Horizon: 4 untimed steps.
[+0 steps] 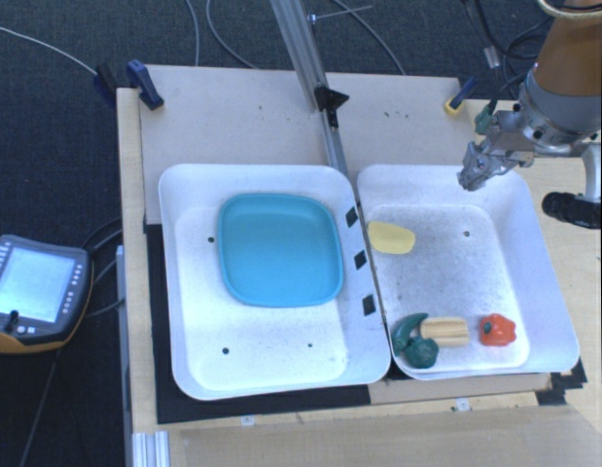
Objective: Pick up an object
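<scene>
Over the far right corner of the right bin (544, 232) hangs the gripper (474, 175), its fingers pointing down toward the bin's upper rim; whether they are spread or pressed together cannot be told at this angle, and nothing shows between them. Behind them the grey wrist rises to the orange band (571, 42) of the arm at the view's upper right.

Below the gripper, well apart from it, a yellow object (391, 237) lies on the bin's speckled floor near its left wall. Along the near edge of the same bin sit three more things in a row: a dark green object (414, 341) at the left, a tan block (444, 331) just beside it, and a red-orange object (496, 330) to the right.

Next over, the left bin (194, 290) holds a light blue tray (279, 249) lying flat in its upper half. Both bins rest on the pale desk (232, 115), with a metal post (301, 37) slanting up from between them. At the far left, off the desk, lies a handheld pendant (33, 290) with a lit screen.
</scene>
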Motion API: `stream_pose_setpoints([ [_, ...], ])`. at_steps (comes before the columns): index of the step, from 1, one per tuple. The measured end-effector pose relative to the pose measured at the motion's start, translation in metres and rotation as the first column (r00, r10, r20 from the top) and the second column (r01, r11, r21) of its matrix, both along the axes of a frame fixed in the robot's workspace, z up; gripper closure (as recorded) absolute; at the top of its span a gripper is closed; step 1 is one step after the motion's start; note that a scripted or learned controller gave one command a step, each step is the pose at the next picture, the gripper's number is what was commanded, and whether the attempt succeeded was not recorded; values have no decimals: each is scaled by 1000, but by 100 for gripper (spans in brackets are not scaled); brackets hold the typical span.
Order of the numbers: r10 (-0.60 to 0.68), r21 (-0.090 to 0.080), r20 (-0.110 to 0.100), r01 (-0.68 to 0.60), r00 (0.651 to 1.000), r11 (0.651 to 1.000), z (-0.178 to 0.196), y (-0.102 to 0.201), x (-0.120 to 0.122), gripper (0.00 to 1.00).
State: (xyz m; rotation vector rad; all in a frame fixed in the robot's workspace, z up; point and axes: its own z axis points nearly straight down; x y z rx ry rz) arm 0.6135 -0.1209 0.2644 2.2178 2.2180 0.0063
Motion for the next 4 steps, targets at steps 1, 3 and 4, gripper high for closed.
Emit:
stream_pose_setpoints([
  [1,4,2,-5,-4,1000,1000,5,49,-10,100],
  [3,5,2,-7,-5,1000,1000,-20,166,-46,100],
  [4,4,2,-8,-4,1000,1000,-34,215,-52,100],
])
